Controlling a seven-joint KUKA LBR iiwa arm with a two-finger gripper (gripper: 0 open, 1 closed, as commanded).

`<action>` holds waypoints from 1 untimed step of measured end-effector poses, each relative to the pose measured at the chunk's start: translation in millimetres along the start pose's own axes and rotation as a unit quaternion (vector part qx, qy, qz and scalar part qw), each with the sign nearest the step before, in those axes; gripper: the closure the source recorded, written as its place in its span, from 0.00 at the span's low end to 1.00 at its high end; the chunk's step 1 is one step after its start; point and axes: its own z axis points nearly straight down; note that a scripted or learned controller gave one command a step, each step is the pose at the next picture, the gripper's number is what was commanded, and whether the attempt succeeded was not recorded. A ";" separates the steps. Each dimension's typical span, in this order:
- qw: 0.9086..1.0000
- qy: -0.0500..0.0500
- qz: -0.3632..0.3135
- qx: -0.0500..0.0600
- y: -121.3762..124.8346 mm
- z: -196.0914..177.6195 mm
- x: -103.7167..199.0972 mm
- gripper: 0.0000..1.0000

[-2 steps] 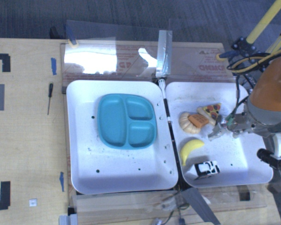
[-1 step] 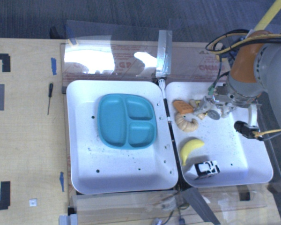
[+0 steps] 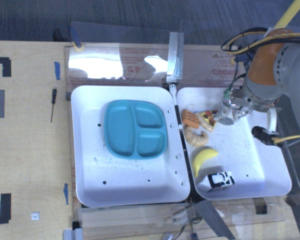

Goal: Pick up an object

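Now gripper (image 3: pixel 229 113) seen low in right bin (image 3: pixel 270 176), beside small toy (image 3: pixel 208 117) and croissant (image 3: pixel 196 136) (jaw state cannot be told); banana (image 3: pixel 204 159) nearby.

The left bin (image 3: pixel 85 149) had a teal divided plate (image 3: pixel 136 129) sitting roughly dead center. A screwdriver (image 3: pixel 53 104) lay on the wooden table (image 3: pixel 25 149) off at the bin's 9 o'clock, just beside a strip of blue tape (image 3: pixel 57 70). Clear plastic sheeting (image 3: pixel 120 59) was up at 12 o'clock, catching glare.
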 end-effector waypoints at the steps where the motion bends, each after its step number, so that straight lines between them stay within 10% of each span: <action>1: 0.997 0.003 0.073 -0.014 30.0 -143.9 35.1 1.00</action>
